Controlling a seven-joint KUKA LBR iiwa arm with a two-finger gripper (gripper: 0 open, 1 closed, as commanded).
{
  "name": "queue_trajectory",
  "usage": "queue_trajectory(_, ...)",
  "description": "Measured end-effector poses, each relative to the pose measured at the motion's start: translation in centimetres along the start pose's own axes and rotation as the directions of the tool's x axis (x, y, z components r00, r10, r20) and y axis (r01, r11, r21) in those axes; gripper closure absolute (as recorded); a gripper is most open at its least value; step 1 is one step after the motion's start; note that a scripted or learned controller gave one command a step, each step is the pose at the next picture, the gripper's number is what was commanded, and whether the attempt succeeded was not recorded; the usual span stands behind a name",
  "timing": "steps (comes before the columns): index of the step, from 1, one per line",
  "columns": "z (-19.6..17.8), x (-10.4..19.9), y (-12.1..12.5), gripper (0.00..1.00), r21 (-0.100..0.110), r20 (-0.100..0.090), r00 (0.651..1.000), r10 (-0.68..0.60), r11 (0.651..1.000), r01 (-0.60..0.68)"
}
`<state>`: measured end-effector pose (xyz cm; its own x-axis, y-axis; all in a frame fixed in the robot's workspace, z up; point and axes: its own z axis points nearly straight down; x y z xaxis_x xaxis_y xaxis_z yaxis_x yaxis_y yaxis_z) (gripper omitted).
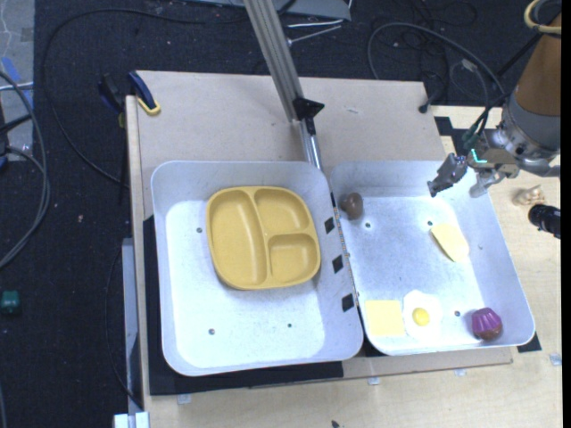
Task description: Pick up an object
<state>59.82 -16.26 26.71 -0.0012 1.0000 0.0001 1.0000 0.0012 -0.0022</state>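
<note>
The wooden counter (232,114) carries two shallow white bins set edge to edge, which keeps the loose things corralled within the arm's reach. The left white bin (259,337) holds a yellow plastic divided plate (264,236), lying flat near its middle. The right white bin (393,221) holds the small items, spread well apart from one another, so each likely leaves room for fingers to come down around it: a small brown rounded lump (352,205) near the bin's upper left corner, a pale yellow wedge like a cheese slice (450,241) toward the right side, a flat yellow square slice (385,317) and a toy fried egg (422,315) just beside each other along the near edge, and a small purple ridged piece (486,324) in the near right corner. The pincer (466,176) hangs over the far right edge of the right bin, its two dark fingers spread apart with nothing between them. Any item would do for the task; the pale yellow wedge lies nearest, just below the pincer in the view, apart from it and untouched.
</note>
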Motion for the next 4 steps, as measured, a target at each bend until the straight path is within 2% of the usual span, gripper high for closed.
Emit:
queue_trajectory(1,-0.1,0.0,0.1,0.0,-0.002,0.0,1.0,0.0,1.0,0.0)
queue_trajectory(2,5.7,-0.9,-0.2,0.0,0.002,0.0,1.0,0.003,1.0,-0.003)
queue_trajectory(3,10.7,0.1,0.0,0.0,0.003,-0.001,1.0,-0.001,1.0,0.001)
queue_trajectory(4,16.4,0.8,-0.9,0.0,0.004,-0.001,1.0,0.002,1.0,-0.002)
